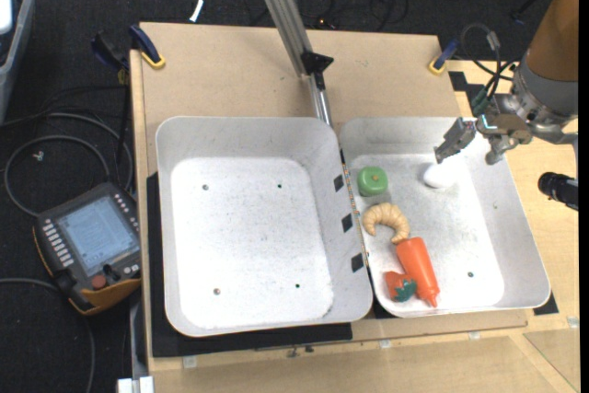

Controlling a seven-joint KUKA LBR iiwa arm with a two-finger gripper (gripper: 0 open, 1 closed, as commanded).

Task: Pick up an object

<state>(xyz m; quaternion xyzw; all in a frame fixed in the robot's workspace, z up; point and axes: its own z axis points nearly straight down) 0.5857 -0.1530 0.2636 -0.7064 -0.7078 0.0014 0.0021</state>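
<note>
The right bin point(497, 235) holds a green round piece point(372, 181), a tan croissant point(386, 219), an orange carrot point(419, 268) with a small red and green item point(399, 287) beside its lower end, and a white egg-like object point(439, 176). My gripper point(476, 144) hangs over the bin's upper right part, just above and right of the white object. Its two fingers stand apart with nothing between them.
The left bin point(175, 198) lies beside the right one. A metal pole point(281, 0) slants down to the seam between the bins. A teach pendant point(87, 239) rests on the floor at the left. Clamps point(147, 46) sit at the bench's back corners.
</note>
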